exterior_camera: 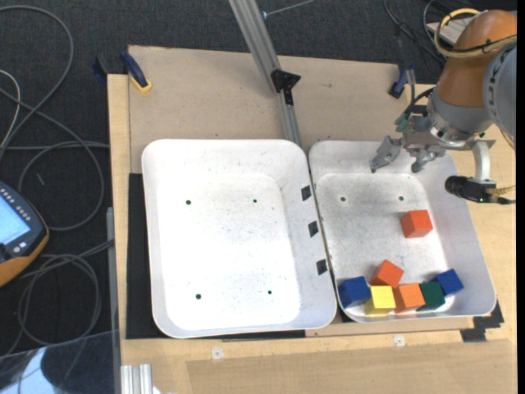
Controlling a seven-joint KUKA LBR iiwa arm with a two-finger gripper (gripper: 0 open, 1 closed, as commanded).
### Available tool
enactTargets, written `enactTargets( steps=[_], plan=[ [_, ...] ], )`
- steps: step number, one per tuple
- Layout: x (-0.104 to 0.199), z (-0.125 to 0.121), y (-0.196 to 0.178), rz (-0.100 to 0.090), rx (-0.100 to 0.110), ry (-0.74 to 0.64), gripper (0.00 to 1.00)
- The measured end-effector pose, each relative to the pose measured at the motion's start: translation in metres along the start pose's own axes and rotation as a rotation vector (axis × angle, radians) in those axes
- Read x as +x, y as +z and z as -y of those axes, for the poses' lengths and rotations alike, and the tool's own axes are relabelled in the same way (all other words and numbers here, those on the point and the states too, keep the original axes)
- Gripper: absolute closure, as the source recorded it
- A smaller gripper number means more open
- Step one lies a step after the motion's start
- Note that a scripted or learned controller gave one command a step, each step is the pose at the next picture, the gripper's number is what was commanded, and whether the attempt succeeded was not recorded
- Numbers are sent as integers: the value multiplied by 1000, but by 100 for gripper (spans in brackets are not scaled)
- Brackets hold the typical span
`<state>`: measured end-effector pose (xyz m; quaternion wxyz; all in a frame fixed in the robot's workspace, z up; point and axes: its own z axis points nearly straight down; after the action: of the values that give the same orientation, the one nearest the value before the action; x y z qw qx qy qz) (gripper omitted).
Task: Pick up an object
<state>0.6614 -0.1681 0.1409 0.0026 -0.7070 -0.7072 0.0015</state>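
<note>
My gripper (402,159) hangs over the far edge of the right bin (459,220), open, its two fingers spread with nothing between them. A lone orange cube (417,223) lies in the right bin's middle right, well below the gripper. Along the bin's near edge sits a cluster of cubes: a blue cube (353,290), a yellow cube (382,297), an orange cube (390,272), another orange cube (407,296), a green cube (432,293) and a second blue cube (449,281).
The left bin (164,220) lies beside the right one, joined by black clips. A slanted metal bar (262,48) crosses the back of the bench. Blue clamps sit at the bench's far corners. Cables and a handheld pendant (16,228) lie on the floor at left.
</note>
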Motion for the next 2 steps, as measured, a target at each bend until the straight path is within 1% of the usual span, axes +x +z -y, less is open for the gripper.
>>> enactTargets(
  steps=[1, 2],
  plan=[
    [0, -2, -15, 1, -9, 0, 100],
    [0, -11, -78, 4, -15, -1, 100]
  ],
)
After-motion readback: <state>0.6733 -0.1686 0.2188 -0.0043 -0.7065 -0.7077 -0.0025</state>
